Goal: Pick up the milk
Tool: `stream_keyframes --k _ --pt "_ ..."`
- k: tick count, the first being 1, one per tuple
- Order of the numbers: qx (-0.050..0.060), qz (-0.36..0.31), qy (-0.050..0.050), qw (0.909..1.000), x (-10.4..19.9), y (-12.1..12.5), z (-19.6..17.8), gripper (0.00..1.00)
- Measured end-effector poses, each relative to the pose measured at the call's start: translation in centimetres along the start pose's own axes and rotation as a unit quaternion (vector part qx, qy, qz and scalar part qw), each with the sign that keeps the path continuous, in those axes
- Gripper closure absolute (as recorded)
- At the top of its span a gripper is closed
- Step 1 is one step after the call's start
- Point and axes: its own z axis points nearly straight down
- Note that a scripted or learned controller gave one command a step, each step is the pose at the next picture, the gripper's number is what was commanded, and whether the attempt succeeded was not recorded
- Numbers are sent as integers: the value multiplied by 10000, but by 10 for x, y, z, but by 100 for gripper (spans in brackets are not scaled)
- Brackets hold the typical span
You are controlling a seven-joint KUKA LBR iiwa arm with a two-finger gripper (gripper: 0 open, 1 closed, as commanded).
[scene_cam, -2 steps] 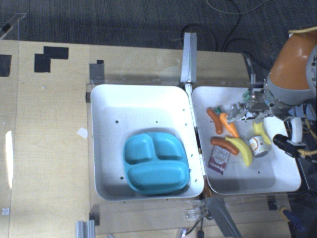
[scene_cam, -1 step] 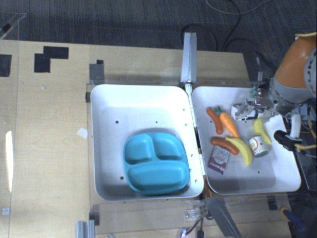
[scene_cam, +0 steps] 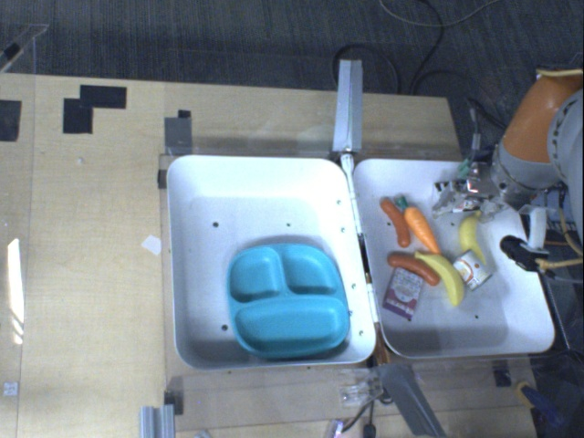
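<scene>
The milk point(scene_cam: 472, 270) is a small white carton with a coloured label. It lies tilted in the right bin point(scene_cam: 511, 331), just right of a large banana point(scene_cam: 443, 276). My gripper point(scene_cam: 465, 194) hovers over the bin's far right part, above a small banana point(scene_cam: 468, 234) and a short way beyond the milk. Nothing shows between its fingers.
The right bin also holds an orange carrot point(scene_cam: 422, 229), a red-orange vegetable point(scene_cam: 396, 220), a sausage point(scene_cam: 407, 262) and a purple packet point(scene_cam: 403, 292). A blue divided plate point(scene_cam: 287, 299) lies in the left bin point(scene_cam: 196, 245). A metal divider post point(scene_cam: 348, 108) stands between the bins.
</scene>
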Motion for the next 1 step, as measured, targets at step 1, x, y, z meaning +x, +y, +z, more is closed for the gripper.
stream_keyframes --k 1 --pt "-23 -28 -10 10000 1 2 -12 100"
